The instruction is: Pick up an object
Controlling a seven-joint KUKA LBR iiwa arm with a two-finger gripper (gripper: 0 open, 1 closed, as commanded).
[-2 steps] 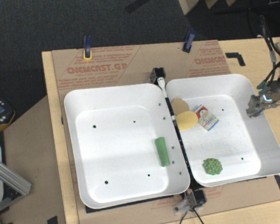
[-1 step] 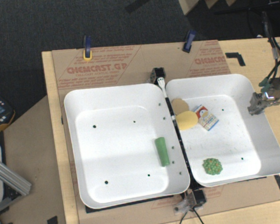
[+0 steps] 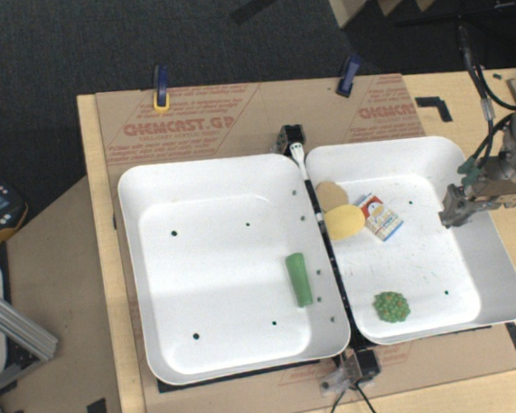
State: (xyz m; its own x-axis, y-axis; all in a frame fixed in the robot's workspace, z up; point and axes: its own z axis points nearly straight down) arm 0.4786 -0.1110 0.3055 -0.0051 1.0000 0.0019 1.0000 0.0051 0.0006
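The left bin (image 3: 148, 193) holds a green cylinder (image 3: 299, 280) near its right wall. In the right bin (image 3: 443, 151) lie a tan and yellow rounded object (image 3: 338, 212) against the left wall, a small red, white and blue box (image 3: 380, 217) beside it, and a green bumpy ball (image 3: 392, 306) near the front. My gripper (image 3: 449, 213) hangs at the right bin's right side, over bare floor, apart from all of these objects.
The bins sit on a cardboard sheet (image 3: 231, 113) held by two blue clamps (image 3: 159, 85) at the back edge. Cables (image 3: 476, 62) run down to the arm at the right. A black connector (image 3: 290, 138) sits between the bins at the back.
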